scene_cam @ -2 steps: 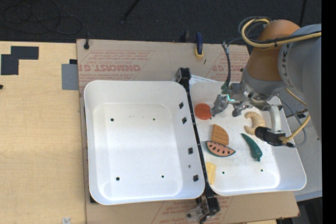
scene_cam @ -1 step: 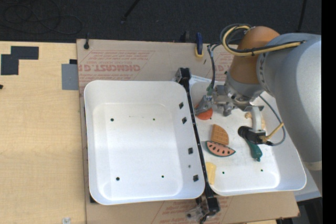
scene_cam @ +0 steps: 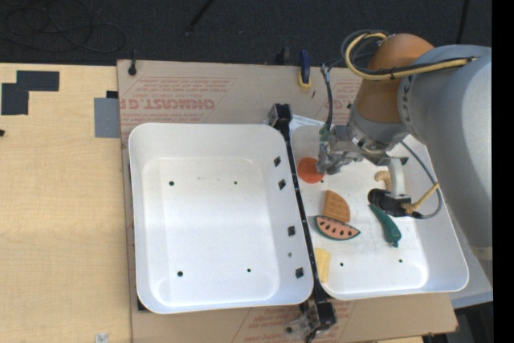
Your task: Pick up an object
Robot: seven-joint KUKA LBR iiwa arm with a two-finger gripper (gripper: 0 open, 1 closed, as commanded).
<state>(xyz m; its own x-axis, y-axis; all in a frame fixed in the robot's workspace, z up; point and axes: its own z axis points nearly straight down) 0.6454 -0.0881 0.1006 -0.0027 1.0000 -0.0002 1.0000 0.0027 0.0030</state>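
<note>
Where mirrored red lettering marks the cardboard (scene_cam: 173, 103), the gripper (scene_cam: 331, 163) hangs nearby.

Grey arm (scene_cam: 474, 140), orange wrist band (scene_cam: 393, 80), looped yellow cable (scene_cam: 361, 44)

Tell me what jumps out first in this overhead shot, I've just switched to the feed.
The grey arm with its orange band fills the right side, its gripper lowered into the right bin just beside a small orange-red round piece. Below it in that bin lie a watermelon slice, a tan wedge, a green tool and a yellow piece by the divider.
</note>
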